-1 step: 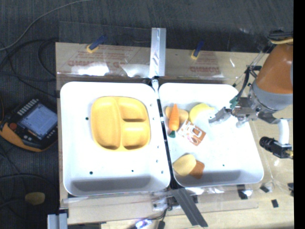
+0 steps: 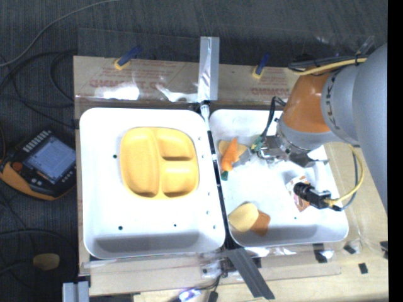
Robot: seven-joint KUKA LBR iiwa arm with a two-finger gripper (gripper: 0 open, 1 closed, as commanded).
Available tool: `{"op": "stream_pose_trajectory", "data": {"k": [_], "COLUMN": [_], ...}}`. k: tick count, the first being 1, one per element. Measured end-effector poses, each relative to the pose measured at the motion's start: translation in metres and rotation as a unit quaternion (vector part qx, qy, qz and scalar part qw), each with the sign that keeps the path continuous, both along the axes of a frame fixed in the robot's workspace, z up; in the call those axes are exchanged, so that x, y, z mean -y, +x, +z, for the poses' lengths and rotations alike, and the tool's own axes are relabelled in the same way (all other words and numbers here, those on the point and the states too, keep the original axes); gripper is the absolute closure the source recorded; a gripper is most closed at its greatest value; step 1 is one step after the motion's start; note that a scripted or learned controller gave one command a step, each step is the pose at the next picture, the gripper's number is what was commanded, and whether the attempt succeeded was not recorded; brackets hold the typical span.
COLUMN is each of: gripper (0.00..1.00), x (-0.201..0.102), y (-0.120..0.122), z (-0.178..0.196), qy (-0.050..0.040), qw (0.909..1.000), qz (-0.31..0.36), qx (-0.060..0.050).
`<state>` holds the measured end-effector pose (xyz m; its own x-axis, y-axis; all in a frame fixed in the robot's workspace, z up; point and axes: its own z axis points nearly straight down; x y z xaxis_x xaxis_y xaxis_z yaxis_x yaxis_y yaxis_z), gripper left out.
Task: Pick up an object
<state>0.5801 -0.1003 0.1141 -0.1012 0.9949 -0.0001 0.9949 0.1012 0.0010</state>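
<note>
In the right bin point(image 2: 277, 231) an orange carrot-shaped piece point(image 2: 228, 156) lies against the left wall, with a small yellow bit just above it. A tan and orange rounded piece point(image 2: 249, 218) rests near the bin's front left corner. A small red, white and black packet point(image 2: 303, 192) lies toward the right side. My gripper point(image 2: 267, 148) hangs low over the upper middle of this bin, just right of the carrot piece, under the orange-banded wrist point(image 2: 308, 106). I see nothing held in it.
The left bin point(image 2: 101, 225) holds a yellow divided plate point(image 2: 159, 162). A metal divider strip point(image 2: 209, 61) stands behind the seam between the bins. A cable point(image 2: 352, 187) loops over the right bin's right edge. A handheld pendant point(image 2: 41, 165) lies on the floor at left.
</note>
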Motion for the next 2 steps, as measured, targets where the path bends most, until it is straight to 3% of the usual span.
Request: {"op": "stream_pose_trajectory", "data": {"k": [1,2], "gripper": [0.00,0.00], "x": [0.000,0.021], "y": [0.000,0.080], "z": [0.000,-0.027], "qy": [0.0001,0.0060], "qw": [1.0000,0.9980], "qz": [0.000,0.058], "qx": [-0.001,-0.023]}}
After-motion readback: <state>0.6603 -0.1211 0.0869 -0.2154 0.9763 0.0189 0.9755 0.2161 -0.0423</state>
